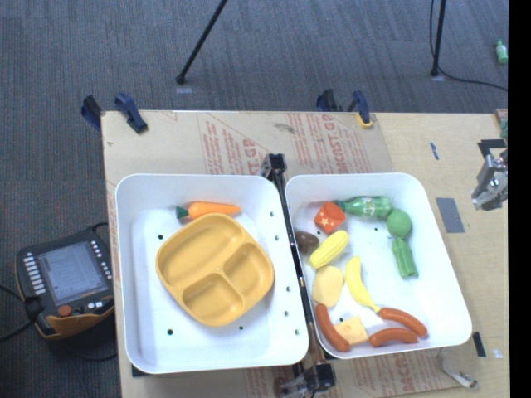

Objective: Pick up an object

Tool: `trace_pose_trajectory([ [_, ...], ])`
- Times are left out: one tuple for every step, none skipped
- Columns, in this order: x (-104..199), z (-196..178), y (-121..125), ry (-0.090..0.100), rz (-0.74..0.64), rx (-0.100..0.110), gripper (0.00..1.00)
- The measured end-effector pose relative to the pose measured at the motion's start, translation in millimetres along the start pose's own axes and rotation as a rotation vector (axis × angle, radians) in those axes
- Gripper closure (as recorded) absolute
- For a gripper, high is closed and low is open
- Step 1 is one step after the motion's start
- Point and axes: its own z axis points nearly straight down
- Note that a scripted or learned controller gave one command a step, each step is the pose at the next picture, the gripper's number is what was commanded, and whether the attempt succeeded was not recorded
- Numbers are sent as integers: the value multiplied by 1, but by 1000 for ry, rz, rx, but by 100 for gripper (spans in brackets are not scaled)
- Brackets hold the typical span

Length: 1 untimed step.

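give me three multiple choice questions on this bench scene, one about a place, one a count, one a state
1. Where does the carrot lie?
A. in the left bin, just beyond the yellow tray
B. in the right bin, among the sausages
C. on the floor by the pendant

2. How many compartments does the yellow tray have?
A. one
B. three
C. six

3. How does the gripper stand to the right bin?
A. down among the toys in it
B. outside it, over the bench at its right
C. over the left bin's tray

Answers:
1. A: the carrot lies against the tray's far rim inside the left bin.
2. B: one large section and two smaller ones show.
3. B: it sits at the view's right edge, apart from the bin's wall.
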Motion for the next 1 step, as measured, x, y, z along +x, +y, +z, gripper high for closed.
trace_pose_trajectory([
  [-67,85,14,1,138,0,100],
])
